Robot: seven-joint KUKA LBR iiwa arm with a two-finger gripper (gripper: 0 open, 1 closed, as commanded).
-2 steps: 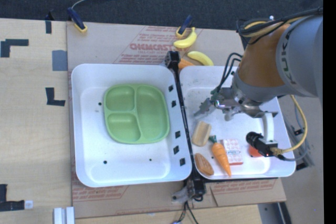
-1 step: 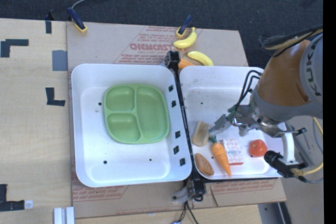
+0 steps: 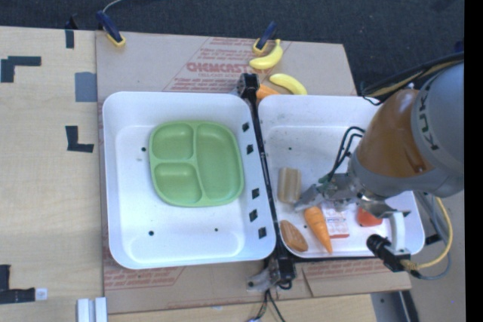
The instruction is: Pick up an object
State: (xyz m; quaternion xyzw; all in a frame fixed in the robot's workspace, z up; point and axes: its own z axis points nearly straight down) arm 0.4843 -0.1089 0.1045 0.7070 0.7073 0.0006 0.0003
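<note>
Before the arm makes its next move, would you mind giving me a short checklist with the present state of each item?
1. Gripper is over the right bin: ok.
2. A target lies near it: ok; the carrot and the tan block are both close by.
3. Something is between the fingers: cannot tell; the wrist hides them.
4. Carrot is free of its neighbours: not ok; it lies on a white card, with the brown piece just beside it.
5. Green tray is out of the way: ok; it sits in the left bin.
</note>
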